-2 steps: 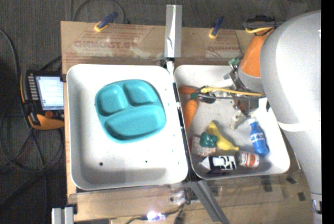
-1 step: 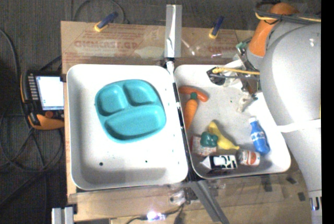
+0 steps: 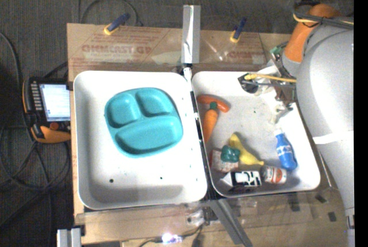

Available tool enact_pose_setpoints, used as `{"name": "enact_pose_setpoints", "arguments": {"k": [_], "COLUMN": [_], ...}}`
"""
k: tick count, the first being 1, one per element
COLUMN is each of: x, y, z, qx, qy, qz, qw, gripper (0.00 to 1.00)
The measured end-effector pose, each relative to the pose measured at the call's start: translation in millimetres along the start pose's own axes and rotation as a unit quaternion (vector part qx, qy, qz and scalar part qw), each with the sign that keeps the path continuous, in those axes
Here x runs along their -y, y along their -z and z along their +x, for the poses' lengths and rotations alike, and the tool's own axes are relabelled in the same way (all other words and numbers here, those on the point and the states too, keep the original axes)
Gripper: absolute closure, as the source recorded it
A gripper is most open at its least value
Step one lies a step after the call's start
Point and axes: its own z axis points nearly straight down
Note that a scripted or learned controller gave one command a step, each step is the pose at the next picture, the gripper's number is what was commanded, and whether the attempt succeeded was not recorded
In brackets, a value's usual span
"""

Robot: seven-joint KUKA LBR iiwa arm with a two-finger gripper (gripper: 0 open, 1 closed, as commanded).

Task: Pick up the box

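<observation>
The box (image 3: 246, 178), a small black-and-white carton, lies flat by the near wall of the right bin (image 3: 255, 125). A red-and-white bottle (image 3: 275, 174) lies against its right side, and a yellow toy (image 3: 246, 154) and a teal toy (image 3: 229, 154) sit just behind it. My gripper (image 3: 280, 101) hangs over the far right corner of that bin, well away from the box, with nothing seen in it. The grey arm (image 3: 333, 90) fills the view's right side.
A carrot (image 3: 210, 119) and an orange piece (image 3: 214, 102) lie by the right bin's left wall. A blue bottle (image 3: 284, 152) rests near its right wall. The left bin (image 3: 92, 177) holds a teal divided plate (image 3: 144, 120). A handheld controller (image 3: 49, 107) sits left of the bench.
</observation>
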Motion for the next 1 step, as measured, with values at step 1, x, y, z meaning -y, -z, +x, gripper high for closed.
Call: {"name": "enact_pose_setpoints", "arguments": {"k": [1], "x": [15.9], "y": [1.3], "z": [-33.9], "qx": [-0.004], "qy": [-0.002], "qz": [-0.005], "qw": [1.0000], "gripper": [0.00]}}
